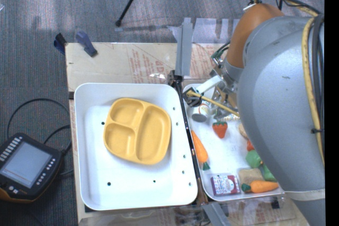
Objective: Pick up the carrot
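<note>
An orange carrot (pixel 199 148) with a green stem end lies along the left wall of the right bin (pixel 233 148), pointing up and down the view. A second, shorter carrot (pixel 260 186) lies near that bin's front right corner. My gripper (pixel 207 105) hangs over the far left part of the right bin, above and apart from the long carrot. Nothing shows in its grasp, and the big grey arm (pixel 280 98) covers the bin's right side.
The right bin also holds a strawberry (pixel 220 128), a red packet (pixel 224 184), a green piece (pixel 254 159) and a beige block (pixel 249 174). A yellow divided plate (pixel 139 130) lies in the left bin (pixel 95 177). A tablet (pixel 25 165) sits on the floor at left.
</note>
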`<state>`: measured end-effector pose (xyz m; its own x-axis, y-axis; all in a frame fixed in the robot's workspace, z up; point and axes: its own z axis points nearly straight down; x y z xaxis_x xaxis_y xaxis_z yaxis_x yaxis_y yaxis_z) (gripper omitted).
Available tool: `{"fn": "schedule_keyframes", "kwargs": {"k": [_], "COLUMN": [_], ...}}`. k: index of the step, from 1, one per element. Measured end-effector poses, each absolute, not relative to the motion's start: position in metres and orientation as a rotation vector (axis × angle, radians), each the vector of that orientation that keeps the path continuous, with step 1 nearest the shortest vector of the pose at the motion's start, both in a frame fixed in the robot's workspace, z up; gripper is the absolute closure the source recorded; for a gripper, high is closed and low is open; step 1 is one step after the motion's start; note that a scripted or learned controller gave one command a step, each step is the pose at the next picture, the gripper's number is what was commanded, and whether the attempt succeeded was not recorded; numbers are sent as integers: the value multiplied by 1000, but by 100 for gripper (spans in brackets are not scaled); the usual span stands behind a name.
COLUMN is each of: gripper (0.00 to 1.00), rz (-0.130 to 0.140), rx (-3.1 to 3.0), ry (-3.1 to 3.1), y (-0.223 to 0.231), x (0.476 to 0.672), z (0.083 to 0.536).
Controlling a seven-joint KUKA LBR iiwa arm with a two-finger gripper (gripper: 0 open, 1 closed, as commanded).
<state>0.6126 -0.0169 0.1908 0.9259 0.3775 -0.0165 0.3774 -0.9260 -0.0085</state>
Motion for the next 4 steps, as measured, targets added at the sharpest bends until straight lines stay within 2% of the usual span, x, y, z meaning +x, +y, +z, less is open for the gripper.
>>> {"fn": "schedule_keyframes", "kwargs": {"k": [1, 2, 3, 4], "gripper": [100, 100, 100, 100], "rz": [6, 1, 13, 26], "rx": [-3125, -3123, -3124, -3128], "ry": [-310, -319, -327, -313], "y": [-22, 32, 93, 125], "x": [618, 628, 565, 495], "z": [229, 271, 234, 145]}}
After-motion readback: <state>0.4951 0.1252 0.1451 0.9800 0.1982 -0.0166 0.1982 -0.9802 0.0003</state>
